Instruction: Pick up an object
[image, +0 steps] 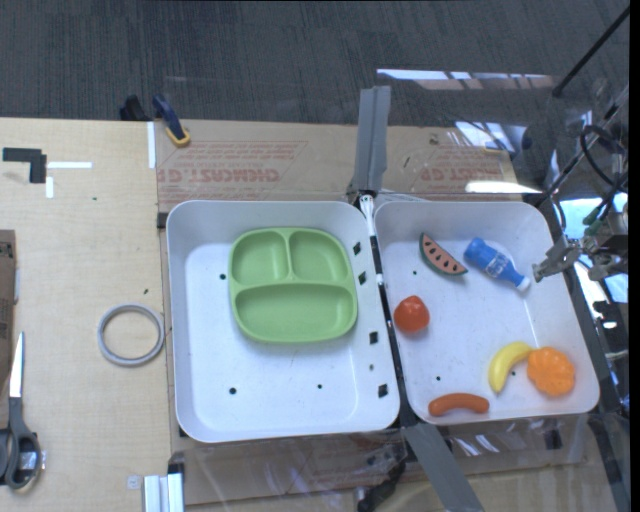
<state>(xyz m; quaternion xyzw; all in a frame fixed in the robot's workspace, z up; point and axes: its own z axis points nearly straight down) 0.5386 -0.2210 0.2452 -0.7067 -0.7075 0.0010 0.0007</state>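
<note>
Right now the pincer (552, 266) sits at the right bin's (560, 330) right rim, fingers spread and holding nothing, just beside a blue bottle (494, 262) with a white cap lying tilted. Lower right lie a yellow banana (506, 366) touching an orange (552, 371), and a sausage (459, 404).
</note>
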